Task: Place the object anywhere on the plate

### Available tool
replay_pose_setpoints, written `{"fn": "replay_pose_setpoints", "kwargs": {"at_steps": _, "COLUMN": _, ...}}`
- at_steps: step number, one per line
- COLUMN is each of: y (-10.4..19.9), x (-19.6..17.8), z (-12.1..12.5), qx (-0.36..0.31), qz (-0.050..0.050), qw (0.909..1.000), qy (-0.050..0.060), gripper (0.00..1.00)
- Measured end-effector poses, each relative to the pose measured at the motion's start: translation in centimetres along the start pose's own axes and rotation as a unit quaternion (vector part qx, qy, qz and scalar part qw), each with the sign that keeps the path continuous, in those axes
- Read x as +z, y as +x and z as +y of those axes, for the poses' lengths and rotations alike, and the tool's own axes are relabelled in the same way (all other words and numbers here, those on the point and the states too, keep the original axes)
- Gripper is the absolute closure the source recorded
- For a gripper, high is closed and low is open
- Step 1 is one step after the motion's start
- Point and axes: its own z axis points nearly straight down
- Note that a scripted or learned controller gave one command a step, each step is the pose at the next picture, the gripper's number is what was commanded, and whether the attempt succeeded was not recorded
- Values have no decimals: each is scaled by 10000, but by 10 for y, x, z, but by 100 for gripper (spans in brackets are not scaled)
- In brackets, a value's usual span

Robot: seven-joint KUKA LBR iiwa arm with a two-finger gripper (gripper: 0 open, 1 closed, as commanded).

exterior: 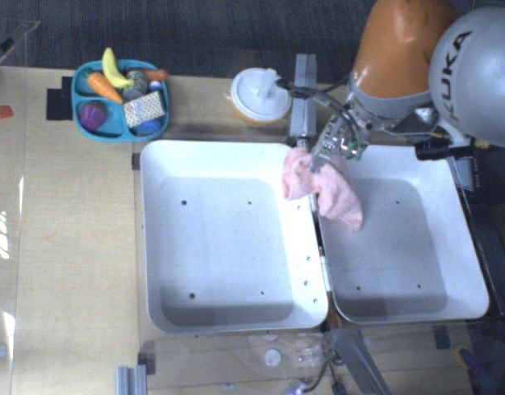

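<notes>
Tabletop point(63, 245) of pale wood carries two shallow white bins side by side, the left bin point(228, 237) and the right bin point(405, 245), meeting at a shared seam. Over the upper end of that seam hangs the grey arm point(474, 72) with its orange band, reaching in from the right. Below it a pink cloth point(326, 189) droops across the seam, most of it over the right bin's near-left corner. The end effector point(333, 151) sits at the cloth's top edge; whether it pinches the fabric I cannot tell, as the tips are lost against the cloth. A blue plate point(80, 126), sectioned and crowded with toy food, stands well apart at the far left, beyond the left bin. A white lidded cup point(259, 95) stands between. To do this step well, I judge the cloth needs lifting clear of the bin walls before travelling left, and carrying high enough that its trailing end misses the cup.
</notes>
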Motion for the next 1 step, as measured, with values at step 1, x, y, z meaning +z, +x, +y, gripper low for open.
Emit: {"fn": "replay_pose_setpoints", "kwargs": {"at_steps": 1, "y": 27, "x": 8, "z": 46, "qx": -1995, "qz": -2, "qw": 9799, "qy": -8, "gripper": 100}}
